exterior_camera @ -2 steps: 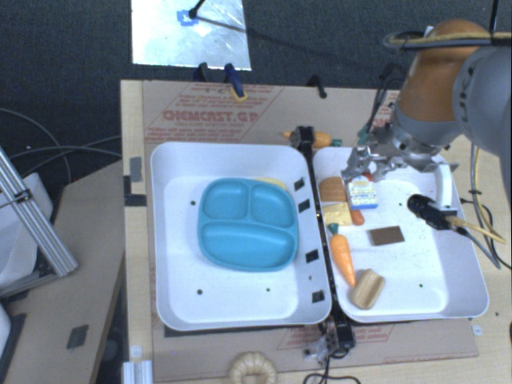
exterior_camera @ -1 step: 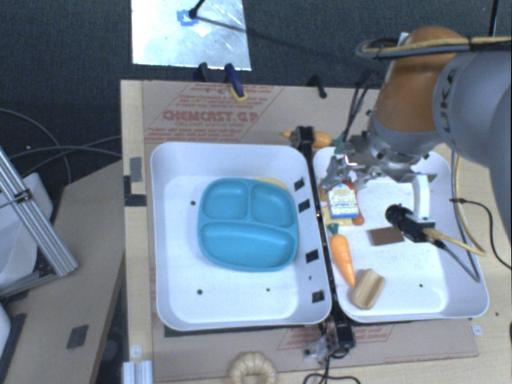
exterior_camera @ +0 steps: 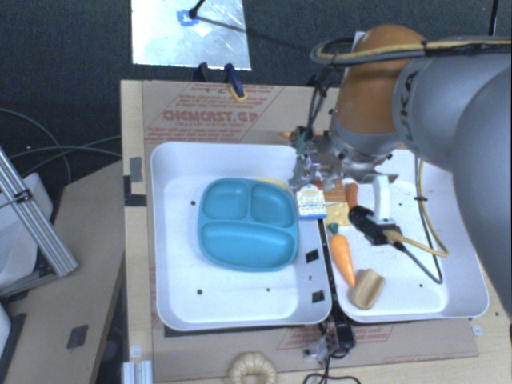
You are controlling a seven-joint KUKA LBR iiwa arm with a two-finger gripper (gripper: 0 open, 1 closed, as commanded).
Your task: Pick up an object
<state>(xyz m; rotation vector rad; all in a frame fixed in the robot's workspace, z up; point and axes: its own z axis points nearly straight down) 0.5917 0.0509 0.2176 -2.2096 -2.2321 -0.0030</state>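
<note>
Claw (exterior_camera: 310, 181) hangs low over the divide between the two bins. Can't tell how far open it is or whether it has hold of anything, since the wrist blocks that. A small box (exterior_camera: 312, 204) sits just under it, right at the divide.

Left bin (exterior_camera: 184, 294) has a blue plate (exterior_camera: 248, 224). Right bin (exterior_camera: 452, 290) has a carrot (exterior_camera: 342, 258) and a tan block (exterior_camera: 366, 288). Both bins sit on cardboard (exterior_camera: 160, 146) on a bench, with dark carpet (exterior_camera: 64, 54) around and a shiny sheet (exterior_camera: 190, 22) lying on the carpet behind.

Cardboard reads "CHEMCAST GP" in red. Box label is blue and white, too blurry to read.

Arm (exterior_camera: 456, 102) covers the right bin's far corner, and it's cut off at the frame edge.
</note>
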